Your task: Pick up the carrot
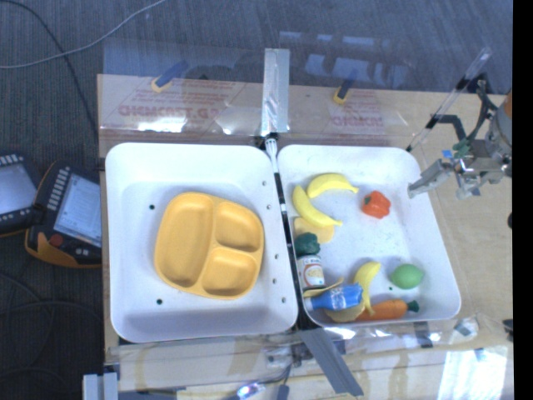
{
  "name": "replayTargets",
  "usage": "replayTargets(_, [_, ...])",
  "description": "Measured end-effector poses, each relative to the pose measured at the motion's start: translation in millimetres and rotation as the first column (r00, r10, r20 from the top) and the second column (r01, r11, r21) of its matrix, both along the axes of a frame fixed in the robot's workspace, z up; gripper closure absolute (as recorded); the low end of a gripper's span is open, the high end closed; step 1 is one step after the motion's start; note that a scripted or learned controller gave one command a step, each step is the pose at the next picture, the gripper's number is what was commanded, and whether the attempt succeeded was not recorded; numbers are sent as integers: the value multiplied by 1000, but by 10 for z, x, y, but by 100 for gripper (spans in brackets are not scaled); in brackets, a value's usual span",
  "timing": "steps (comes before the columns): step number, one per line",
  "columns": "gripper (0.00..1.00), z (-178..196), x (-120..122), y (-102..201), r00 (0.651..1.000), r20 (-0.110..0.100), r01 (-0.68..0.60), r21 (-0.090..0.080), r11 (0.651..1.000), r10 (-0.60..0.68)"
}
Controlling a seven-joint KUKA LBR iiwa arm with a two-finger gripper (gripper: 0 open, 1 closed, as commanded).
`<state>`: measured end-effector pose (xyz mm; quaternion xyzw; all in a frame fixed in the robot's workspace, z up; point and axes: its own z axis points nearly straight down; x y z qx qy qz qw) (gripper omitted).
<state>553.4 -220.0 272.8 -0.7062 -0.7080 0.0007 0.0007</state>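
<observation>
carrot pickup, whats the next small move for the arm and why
Probably swing the gripper toward the near edge of the right bin, to hover above the carrot. The gripper sits at that bin's far right rim, well away from the carrot, which lies flat along the near wall between a blue item and a green fruit.

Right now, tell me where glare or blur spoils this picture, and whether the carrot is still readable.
Camera view: strong glare washes out the bench's lower right corner and the clear sheeting behind the bins; the gripper at the right edge is soft and hard to read; the carrot shows clearly against the right bin's near wall, in even light.
</observation>
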Motion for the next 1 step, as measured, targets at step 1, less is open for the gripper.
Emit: replayTargets(1, [0, 1113, 337, 823, 987, 1, 162, -3, 987, -162])
